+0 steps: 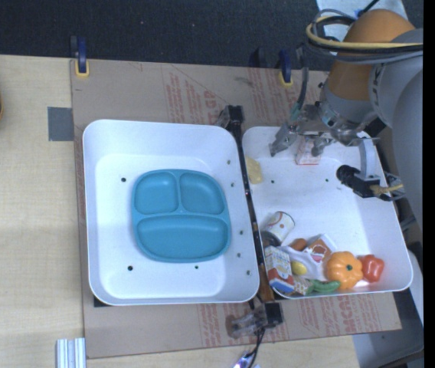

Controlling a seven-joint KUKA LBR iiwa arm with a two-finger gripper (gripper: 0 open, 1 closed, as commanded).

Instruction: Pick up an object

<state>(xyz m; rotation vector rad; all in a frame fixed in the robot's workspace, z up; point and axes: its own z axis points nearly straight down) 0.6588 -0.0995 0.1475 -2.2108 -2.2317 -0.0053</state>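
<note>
Over the right bin's (386, 221) far end we see the gripper (300, 142) spread wide, nothing between its fingers; toys sit well apart at the near edge: orange pumpkin (343, 269), red pepper (371, 267); blue plate (181, 214) in left bin (103, 205)

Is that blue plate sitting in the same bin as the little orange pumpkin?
No. The blue plate lies in the left bin, while the pumpkin sits in the right bin among other small things.
</note>
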